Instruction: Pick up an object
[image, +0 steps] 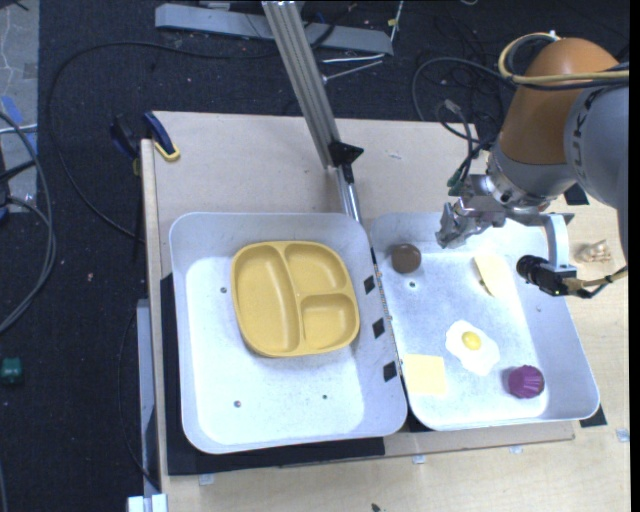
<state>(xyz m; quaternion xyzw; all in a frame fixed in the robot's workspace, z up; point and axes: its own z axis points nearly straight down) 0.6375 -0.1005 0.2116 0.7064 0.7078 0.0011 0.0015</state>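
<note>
The right bin (560, 330) holds a brown round piece (405, 258) at its far left, a pale yellow wedge (492, 274), a fried egg toy (472, 345), a yellow square slice (426, 375) and a purple piece (524, 381). My gripper (452, 234) hangs over the far part of this bin, between the brown piece and the wedge, and touches neither. Nothing shows between its fingers.
The left bin (200, 400) holds a yellow divided plate (295, 297). A slanted metal pole (310, 85) runs down to the gap between the bins. Wooden bench surface (240, 160) lies behind the bins.
</note>
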